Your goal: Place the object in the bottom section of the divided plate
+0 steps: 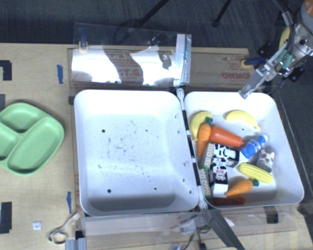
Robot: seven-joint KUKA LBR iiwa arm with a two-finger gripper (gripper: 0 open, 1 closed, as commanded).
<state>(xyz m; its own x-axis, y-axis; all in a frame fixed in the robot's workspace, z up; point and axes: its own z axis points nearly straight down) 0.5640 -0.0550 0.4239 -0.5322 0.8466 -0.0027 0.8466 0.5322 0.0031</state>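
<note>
A green divided plate (0, 158) lies on the bench at the far left, outside the bins, with two small sections at its upper left and one large section (35, 144) at its lower right. The right bin (289, 155) holds a pile of toy food: a banana (241, 119), a long orange carrot (225, 136), a blue bottle (253, 146), a corn cob (255, 173) and a small carrot (239, 187). My gripper (249, 90) hangs over the back edge of the right bin, tilted down to the left, above the banana and apart from every toy.
The left bin (130, 150) sits between the plate and the toys. A clear plastic sheet (130, 61) lies behind it. A black-and-white toy (222, 163) and a small can (266, 159) lie in the pile. Tripod legs stand at the back.
</note>
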